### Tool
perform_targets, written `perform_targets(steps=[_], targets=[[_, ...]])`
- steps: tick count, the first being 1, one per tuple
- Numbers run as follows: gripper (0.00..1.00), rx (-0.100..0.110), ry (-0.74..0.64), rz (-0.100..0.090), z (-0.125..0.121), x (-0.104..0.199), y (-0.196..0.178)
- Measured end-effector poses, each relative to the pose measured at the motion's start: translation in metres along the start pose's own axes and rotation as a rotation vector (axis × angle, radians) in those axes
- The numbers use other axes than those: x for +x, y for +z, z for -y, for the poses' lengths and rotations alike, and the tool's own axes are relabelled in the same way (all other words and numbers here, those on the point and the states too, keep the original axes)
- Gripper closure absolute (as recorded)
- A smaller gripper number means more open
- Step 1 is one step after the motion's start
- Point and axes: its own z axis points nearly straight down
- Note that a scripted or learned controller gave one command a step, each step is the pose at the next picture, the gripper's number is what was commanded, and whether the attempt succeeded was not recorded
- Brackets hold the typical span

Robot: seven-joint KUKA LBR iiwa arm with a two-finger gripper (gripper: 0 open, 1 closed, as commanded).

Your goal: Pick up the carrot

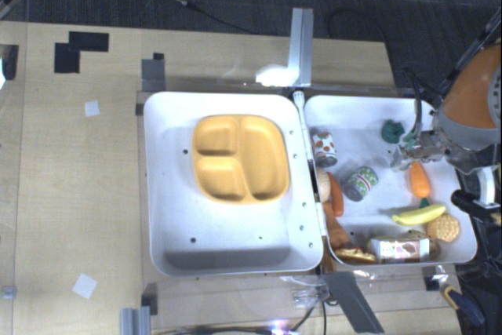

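A grey arm with an orange band [471,98] reaches in from the right over the right bin [353,107], one of two shallow white bins set side by side on a pale wooden bench [70,192]; its gripper [409,147] hangs just above the far end of the carrot [420,180], though whether the pincer is apart or together cannot be told from this slant; the carrot lies on the bin floor toward the right side, running near to far, and nothing shows it caught between fingers; just near of it lies a banana [418,214], with a round cracker [445,228] to the banana's right; a green can [361,182] lies tilted near the bin's middle, and a patterned can [323,148] sits by the left wall; a small teal object [393,130] rests on the far side, left of the gripper; a second orange piece [336,198] lies along the left wall, and a flat packet [401,249] lies against the near wall; the left bin [169,169] holds a yellow divided tray [238,158], set toward its far half.
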Motion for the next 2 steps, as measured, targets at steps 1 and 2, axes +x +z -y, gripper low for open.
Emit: perform_targets(steps=[1, 2], targets=[[1.0, 0.018, 0.274, 0.004, 0.041, -0.006, -0.032], [1.0, 0.007, 0.605, 0.009, 0.084, 0.039, 0.01]])
